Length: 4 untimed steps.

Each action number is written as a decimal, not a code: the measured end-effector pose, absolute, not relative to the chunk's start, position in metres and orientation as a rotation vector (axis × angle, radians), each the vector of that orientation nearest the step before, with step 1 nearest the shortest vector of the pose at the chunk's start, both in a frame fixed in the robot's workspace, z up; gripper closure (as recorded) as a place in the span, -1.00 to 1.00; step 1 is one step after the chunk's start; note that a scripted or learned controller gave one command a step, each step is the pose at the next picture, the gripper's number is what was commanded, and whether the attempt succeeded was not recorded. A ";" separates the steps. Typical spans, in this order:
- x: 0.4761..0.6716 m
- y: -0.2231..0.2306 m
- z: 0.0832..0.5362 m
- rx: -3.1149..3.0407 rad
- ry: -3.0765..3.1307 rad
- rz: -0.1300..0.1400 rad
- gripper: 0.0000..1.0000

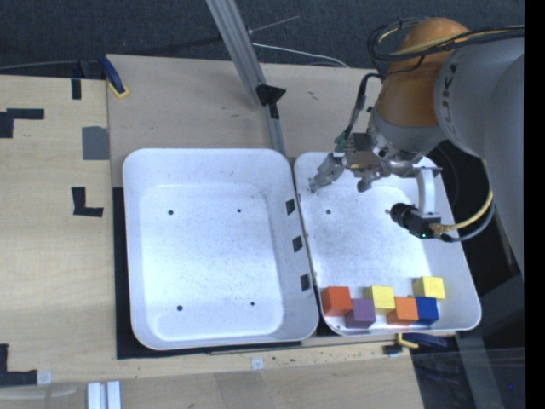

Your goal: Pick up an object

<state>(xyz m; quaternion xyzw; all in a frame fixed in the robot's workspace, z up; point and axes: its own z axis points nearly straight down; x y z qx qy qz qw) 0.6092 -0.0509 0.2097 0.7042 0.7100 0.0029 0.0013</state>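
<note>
We see the gripper point(342, 176) hanging with fingers spread and nothing between them over the right bin's point(451, 254) far-left corner, well apart from the coloured blocks point(383, 303) rowed lengthwise along its near wall.

No legible text, labels or numbers anywhere.

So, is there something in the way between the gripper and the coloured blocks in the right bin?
Nothing visible. The gripper is at the far end of the right bin, the blocks are clustered at its near edge, and the speckled bin floor lies bare between them.
</note>
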 end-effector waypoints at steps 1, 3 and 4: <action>0.591 -0.055 0.196 2.223 2.223 -0.005 -1.00; 0.585 0.005 0.315 2.217 2.218 0.007 -1.00; 0.597 -0.033 0.187 2.227 2.224 -0.013 -1.00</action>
